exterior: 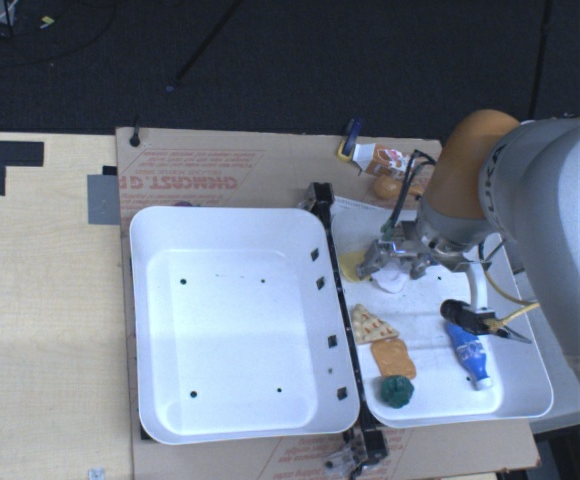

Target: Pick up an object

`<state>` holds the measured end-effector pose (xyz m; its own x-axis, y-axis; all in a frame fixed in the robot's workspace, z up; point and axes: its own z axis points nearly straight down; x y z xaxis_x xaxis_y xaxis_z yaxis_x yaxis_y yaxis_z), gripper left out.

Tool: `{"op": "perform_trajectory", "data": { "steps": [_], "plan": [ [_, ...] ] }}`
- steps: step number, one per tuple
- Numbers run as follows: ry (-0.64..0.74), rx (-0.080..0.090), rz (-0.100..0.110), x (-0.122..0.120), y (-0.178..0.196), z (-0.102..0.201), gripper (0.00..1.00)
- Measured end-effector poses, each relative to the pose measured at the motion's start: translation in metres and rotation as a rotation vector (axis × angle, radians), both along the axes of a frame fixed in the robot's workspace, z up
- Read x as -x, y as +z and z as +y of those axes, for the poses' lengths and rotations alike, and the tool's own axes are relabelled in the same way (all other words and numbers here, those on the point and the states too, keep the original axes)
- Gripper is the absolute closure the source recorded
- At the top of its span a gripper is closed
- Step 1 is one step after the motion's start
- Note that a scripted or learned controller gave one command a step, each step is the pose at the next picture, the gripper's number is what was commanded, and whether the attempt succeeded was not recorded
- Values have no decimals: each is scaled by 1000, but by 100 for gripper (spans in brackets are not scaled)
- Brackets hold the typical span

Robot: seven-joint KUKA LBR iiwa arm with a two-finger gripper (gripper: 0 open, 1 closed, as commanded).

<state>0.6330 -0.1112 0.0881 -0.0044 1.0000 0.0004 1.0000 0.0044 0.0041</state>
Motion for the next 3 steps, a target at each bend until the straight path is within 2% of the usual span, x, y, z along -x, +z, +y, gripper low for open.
{"op": "perform_trajectory", "data": {
  "steps": [1,2,3],
  "plan": [
    [1,-1,-3,-13,106,69,0],
    [-1,0,8,-11,109,65,100],
    [1,-2,-8,-13,234,115,100]
  ]
}}
